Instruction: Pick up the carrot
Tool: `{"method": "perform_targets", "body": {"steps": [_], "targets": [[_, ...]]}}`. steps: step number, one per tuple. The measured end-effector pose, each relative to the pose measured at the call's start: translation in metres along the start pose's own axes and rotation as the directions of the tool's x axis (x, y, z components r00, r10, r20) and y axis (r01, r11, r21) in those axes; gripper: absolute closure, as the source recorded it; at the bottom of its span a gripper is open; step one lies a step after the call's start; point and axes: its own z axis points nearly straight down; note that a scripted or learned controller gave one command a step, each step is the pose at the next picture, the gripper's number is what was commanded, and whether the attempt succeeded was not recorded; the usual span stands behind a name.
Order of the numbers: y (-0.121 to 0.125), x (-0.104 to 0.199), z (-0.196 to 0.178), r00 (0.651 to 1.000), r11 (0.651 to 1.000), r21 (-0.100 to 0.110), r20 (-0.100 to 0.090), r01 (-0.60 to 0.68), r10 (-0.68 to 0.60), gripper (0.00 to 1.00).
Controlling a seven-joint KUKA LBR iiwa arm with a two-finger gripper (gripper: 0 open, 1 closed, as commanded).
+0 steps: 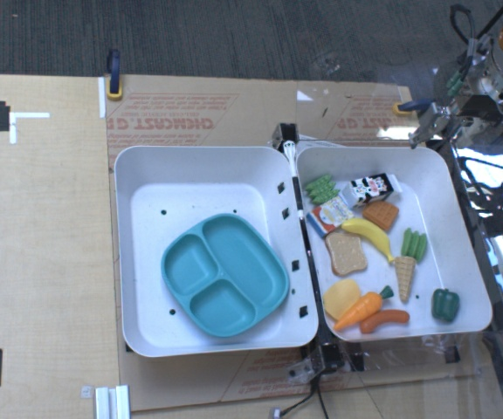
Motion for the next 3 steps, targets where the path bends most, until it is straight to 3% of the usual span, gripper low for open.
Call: {"method": "perform_targets", "body": {"steps": [1,2,3], "targets": [[-0.062,0.037,0.065,0.999,0.999,0.001,-0.001,-0.049,0.049,0.00],[-0.122,0.077,0.109,0.998,0.998,0.000,-0.001,0.059,-0.059,0.00],[-0.166,0.090,0.195,0.966,0.966,-0.003,-0.002,0.257,-0.257,0.00]]}}
